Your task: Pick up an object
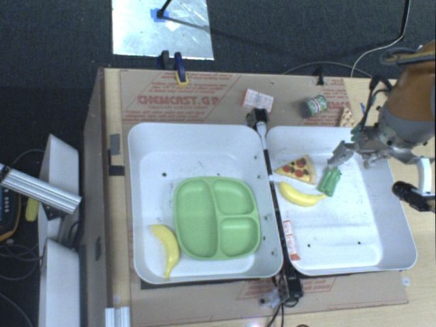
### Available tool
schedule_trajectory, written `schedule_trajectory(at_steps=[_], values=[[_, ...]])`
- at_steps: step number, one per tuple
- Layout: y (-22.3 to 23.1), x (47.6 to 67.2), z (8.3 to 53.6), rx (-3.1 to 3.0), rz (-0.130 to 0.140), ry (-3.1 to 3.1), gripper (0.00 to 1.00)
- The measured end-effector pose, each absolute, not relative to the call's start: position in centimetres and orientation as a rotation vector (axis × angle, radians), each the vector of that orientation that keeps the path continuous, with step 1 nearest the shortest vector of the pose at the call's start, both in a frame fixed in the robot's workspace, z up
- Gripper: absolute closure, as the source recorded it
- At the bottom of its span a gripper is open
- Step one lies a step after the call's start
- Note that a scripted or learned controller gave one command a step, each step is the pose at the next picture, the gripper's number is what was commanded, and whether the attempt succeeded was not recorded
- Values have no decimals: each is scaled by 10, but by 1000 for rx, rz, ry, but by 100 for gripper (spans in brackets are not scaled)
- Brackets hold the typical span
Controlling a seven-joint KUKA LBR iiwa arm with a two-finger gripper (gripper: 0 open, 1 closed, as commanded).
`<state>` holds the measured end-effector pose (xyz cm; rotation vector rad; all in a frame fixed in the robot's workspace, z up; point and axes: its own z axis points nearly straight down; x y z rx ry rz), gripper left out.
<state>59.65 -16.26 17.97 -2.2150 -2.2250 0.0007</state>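
The gripper (338, 157) hangs over the right bin (368, 251). A green bottle (330, 181) lies just below it, beside a banana (300, 195). Whether its jaws are apart, I cannot tell.

So: two bananas (165, 248) (300, 195), one green divided plate (216, 216), one pizza slice (298, 169), one green bottle (330, 181), one can (315, 105), two bins (146, 148) (388, 251).

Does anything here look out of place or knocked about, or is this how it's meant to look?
Mostly tidy. The odd one is a small green can lying on its side on the cardboard behind the right bin, outside both bins. Inside, the pizza slice, banana and green object sit crowded together by the gripper.
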Motion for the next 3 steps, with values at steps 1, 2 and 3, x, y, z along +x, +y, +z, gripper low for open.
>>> schedule_trajectory(at_steps=[1,2,3], values=[[-163,605,89,-2225,-8,-2229,0],[-163,606,98,-2224,-9,-2232,100],[-114,608,169,-2218,-6,-2230,100]])
